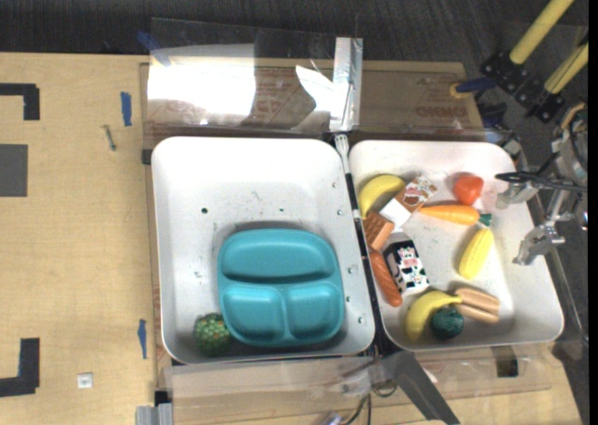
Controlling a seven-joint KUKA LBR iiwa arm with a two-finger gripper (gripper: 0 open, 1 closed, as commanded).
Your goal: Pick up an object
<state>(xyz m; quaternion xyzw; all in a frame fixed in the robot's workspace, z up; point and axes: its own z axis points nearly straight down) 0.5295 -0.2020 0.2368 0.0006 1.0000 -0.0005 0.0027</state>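
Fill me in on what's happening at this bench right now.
A robot gripper sits at the right edge of the right bin, holding nothing visible. That bin holds toy food: a carrot, a corn cob, two bananas and a small cow-print carton. The left bin holds a teal divided tray and a green ball. Nothing is picked yet.

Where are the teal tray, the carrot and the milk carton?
teal tray [278,269]: camera view, on its upper compartment.
carrot [448,214]: camera view, middle of its orange body.
milk carton [407,267]: camera view, on its cow-patterned side.
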